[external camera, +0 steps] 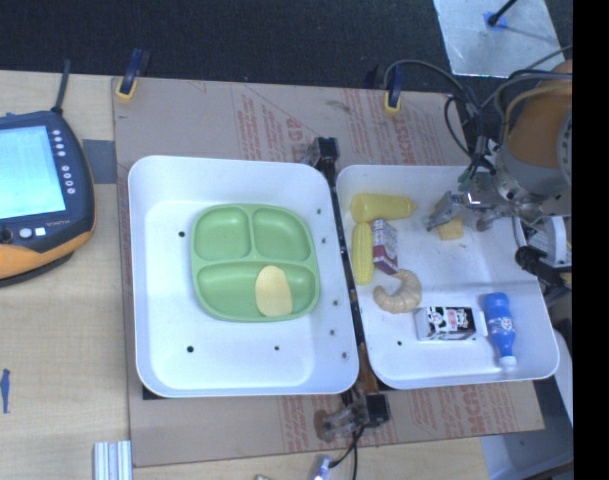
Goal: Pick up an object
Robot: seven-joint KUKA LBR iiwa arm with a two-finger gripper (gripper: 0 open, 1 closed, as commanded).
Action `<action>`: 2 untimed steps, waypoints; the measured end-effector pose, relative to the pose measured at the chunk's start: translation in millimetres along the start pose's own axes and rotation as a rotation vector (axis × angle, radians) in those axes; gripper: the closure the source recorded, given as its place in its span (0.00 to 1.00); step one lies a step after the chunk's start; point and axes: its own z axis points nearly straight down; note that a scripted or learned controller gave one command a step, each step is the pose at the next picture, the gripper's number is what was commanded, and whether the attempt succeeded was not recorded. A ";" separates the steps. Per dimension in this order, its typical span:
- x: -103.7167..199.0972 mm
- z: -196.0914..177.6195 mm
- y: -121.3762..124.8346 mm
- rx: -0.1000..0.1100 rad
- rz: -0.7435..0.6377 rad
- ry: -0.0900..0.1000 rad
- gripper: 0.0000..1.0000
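My gripper (461, 215) hangs low over the back of the right bin (544, 366), with the grey arm coming in from the right. Its two fingers stand open. A small yellow wedge (450, 231) lies on the bin floor just below and between the fingertips, with no visible grip on it. Further left in the same bin lie a yellow rounded piece (381, 206), a long yellow piece (362, 253), a maroon box (386, 248) and a tan croissant (400, 293). A black-and-white carton (447, 322) and a blue bottle (498, 330) lie near the front.
The left bin (154, 358) holds a green divided plate (246, 248) with a pale yellow oval (274, 291) in its front compartment. A tablet-like pendant (29, 193) rests on the bench at far left. Cables hang behind the arm at the back right.
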 end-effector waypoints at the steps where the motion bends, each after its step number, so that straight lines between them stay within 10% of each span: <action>1: 0.0 -10.7 -9.6 0.003 0.003 0.001 0.00; 2: 0.1 0.3 -14.3 0.004 0.003 0.001 0.00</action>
